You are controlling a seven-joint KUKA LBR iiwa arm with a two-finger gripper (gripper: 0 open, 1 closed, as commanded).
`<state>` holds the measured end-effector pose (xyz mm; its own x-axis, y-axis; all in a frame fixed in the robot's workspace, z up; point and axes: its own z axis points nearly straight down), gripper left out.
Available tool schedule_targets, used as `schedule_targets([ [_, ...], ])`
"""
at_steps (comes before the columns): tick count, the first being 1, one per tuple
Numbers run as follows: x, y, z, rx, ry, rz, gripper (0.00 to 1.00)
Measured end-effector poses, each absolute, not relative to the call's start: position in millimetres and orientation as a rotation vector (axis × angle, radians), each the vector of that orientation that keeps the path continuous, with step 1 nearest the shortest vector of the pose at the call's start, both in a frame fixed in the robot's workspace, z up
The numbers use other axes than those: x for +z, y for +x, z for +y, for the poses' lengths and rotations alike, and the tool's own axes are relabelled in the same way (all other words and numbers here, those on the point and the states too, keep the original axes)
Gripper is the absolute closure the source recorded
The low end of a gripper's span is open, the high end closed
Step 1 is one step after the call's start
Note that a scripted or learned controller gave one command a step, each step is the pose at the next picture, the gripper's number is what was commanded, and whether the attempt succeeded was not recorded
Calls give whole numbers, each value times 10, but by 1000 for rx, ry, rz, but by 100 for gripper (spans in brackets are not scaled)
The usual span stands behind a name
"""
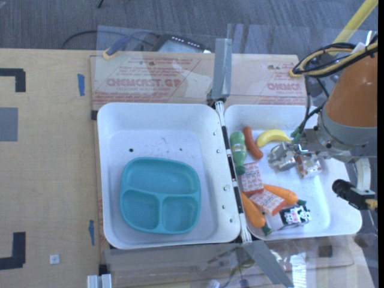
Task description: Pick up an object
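Camera view is showing the two-finger gripper (298, 156) hanging low in the right white bin (343, 221), beside a curved yellow toy banana (273, 137); its big grey arm (351, 110) is hiding part of the bin.

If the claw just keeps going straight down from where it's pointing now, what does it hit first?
Likely the silver foil packet in the right bin. The claw hangs over it, with a small printed packet just beside. Height above them is unclear from this slanted view, so which one it touches first is a guess.
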<state>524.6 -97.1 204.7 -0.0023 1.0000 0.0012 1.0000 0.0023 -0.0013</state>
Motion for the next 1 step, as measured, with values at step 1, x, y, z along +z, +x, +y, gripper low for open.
schedule_targets([
  [1, 1034, 5104, -1138, 0, -2179, -2262, 0],
])
